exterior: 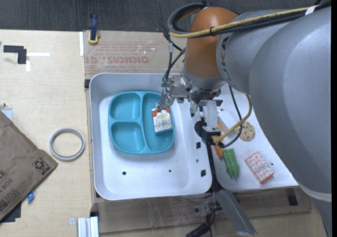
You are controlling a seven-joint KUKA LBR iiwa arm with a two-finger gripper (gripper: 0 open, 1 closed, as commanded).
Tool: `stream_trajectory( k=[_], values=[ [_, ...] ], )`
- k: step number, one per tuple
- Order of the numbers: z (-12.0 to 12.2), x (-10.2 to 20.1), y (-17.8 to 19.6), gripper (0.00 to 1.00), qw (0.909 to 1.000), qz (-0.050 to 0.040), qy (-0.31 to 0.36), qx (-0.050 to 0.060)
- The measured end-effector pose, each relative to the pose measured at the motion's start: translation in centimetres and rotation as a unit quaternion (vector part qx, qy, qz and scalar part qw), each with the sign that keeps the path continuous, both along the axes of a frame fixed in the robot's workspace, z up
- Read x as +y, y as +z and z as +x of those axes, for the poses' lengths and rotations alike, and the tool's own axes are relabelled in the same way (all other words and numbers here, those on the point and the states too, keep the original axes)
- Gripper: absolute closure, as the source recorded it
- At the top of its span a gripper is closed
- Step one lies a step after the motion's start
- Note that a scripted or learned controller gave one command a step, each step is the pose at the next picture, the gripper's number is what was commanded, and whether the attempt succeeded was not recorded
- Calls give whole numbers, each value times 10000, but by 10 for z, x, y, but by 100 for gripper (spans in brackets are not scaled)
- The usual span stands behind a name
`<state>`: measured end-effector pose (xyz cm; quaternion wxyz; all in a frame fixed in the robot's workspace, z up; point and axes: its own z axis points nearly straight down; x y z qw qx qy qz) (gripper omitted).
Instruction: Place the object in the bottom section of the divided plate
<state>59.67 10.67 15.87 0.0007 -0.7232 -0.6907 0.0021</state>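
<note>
A teal divided plate point(138, 123) lies in the left white bin point(147, 178), with two small sections on its left and one long section on its right. A small orange, white and blue carton point(162, 121) hangs upright over the long right section, near the plate's right rim. My gripper point(165, 105) is directly above the carton, its dark fingertips closed on the carton's top edge. The grey arm and its orange band point(206, 41) reach in from the right and hide the bins' shared wall.
The right bin point(284, 180) holds a cookie point(246, 131), a green vegetable toy point(230, 162), an orange piece point(218, 151) and a pink packet point(259, 167). A tape ring point(67, 143) and a brown cardboard box point(18, 170) lie on the bench to the left.
</note>
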Motion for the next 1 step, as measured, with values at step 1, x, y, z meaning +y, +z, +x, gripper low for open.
stream_trajectory(
  k=[1],
  values=[
    [-8,0,-10,0,9988,5,498,-4]
  ],
)
